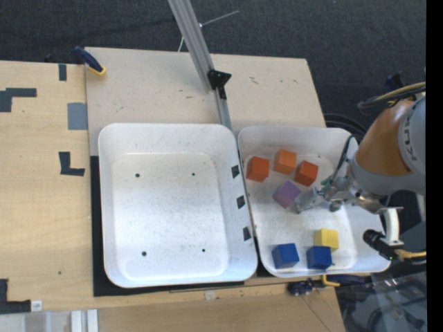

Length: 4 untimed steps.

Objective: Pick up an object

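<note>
The purple cube (285,194) is lying near the centre of the right bin (340,138), with the gripper (304,204) sitting just beside it at its 4 o'clock. Nothing is showing between the fingers, and their opening cannot be judged. Three orange cubes (284,161) are sitting at 12 o'clock of it; two blue cubes (284,255) and a yellow cube (326,238) are at 5 o'clock. No object is lifted yet; grasping and raising are remaining.

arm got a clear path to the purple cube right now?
Probably yes. The hand sits right beside the purple cube in the right bin, on its right side. The orange cubes lie behind it, off that approach.
</note>
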Tool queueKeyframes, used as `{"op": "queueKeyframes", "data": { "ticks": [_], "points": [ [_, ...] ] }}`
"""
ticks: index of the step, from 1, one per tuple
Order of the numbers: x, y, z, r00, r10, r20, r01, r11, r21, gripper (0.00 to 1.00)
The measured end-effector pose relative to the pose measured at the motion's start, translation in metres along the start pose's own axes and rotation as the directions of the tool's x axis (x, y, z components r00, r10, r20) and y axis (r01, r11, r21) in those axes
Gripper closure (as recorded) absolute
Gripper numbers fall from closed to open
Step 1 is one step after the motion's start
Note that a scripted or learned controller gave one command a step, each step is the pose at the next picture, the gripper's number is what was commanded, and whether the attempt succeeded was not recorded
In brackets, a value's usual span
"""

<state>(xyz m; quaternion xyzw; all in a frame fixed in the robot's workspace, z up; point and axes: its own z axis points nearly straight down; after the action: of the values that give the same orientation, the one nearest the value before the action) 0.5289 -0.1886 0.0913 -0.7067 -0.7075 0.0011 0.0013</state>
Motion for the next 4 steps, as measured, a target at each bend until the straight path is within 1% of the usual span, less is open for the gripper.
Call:
{"op": "queueKeyframes", "data": {
  "ticks": [1, 2, 3, 4],
  "points": [
    [0.001, 0.0, -0.01, 1.0, 0.0, -0.001, 0.0, 1.0, 0.0, 1.0],
    [-0.008, 0.006, -0.066, 1.0, 0.0, 0.002, 0.0, 1.0, -0.008, 1.0],
    [-0.008, 0.006, -0.116, 1.0, 0.0, 0.002, 0.0, 1.0, -0.002, 1.0],
    [0.042, 0.001, -0.129, 1.0, -0.005, -0.001, 0.005, 1.0, -0.003, 1.0]
  ]
}}
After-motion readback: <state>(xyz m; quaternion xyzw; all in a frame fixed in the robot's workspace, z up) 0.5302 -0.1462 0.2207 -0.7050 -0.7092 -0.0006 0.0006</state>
